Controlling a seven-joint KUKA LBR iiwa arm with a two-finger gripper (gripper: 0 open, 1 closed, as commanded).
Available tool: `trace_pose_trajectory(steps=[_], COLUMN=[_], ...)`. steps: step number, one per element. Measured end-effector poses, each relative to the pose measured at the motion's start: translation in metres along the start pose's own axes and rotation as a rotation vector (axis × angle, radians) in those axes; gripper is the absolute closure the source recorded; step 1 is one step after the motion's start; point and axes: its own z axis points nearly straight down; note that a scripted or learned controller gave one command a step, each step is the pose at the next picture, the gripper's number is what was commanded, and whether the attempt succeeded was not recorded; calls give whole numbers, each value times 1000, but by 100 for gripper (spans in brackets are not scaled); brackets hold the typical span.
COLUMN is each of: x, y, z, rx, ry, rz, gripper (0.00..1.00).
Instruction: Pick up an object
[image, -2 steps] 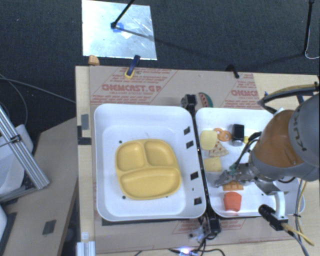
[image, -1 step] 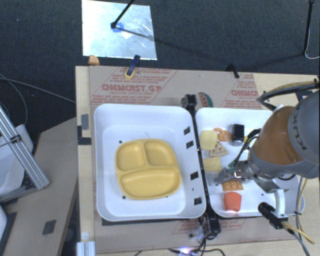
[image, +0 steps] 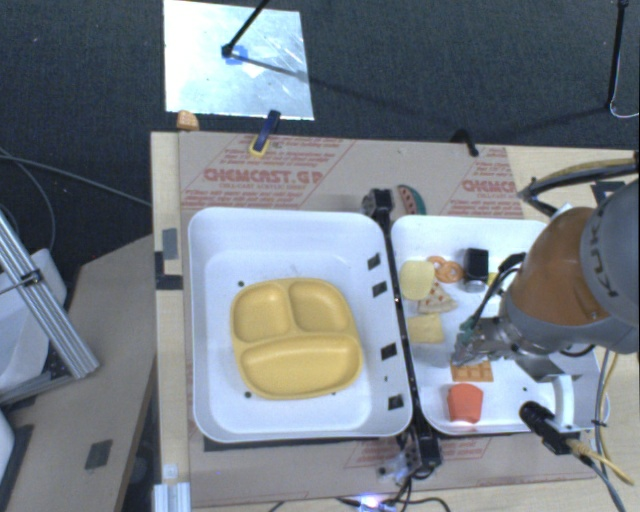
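Low in the right bin (image: 425, 232), the gripper (image: 468, 352) hangs just above a flat orange cracker-like piece (image: 471, 373); whether anything sits between its tips, or how it is set, I cannot tell, since the dark metal of the tool blurs together from this angle; the arm (image: 560, 285) rises behind it toward the right, grey with its broad orange band, and covers much of that bin's right half. Just below the cracker-like piece stands a small red-orange cup (image: 465, 402), near the bin's front wall; up and to the left lie a pale yellow block (image: 426, 329), a wedge-shaped pale item (image: 436, 298) and a round cream-coloured item (image: 416, 276), close together by the bin's left wall; beside them rest a small orange ring-like toy (image: 447, 270) and a black block (image: 475, 262). Across the dark divider, the left bin (image: 215, 300) holds a yellow divided plate (image: 295, 337) with three compartments, lying flat near its middle; both bins sit on a printed cardboard sheet (image: 300, 170) on the bench.
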Motion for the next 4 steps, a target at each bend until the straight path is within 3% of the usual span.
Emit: trace_pose_trajectory(steps=[1,2,4], x=[0,-7,-31], y=[0,0,2], z=[0,21,19], rx=[0,0,-7], ry=[0,0,0], rz=[0,2,0], gripper=[0,0,0])
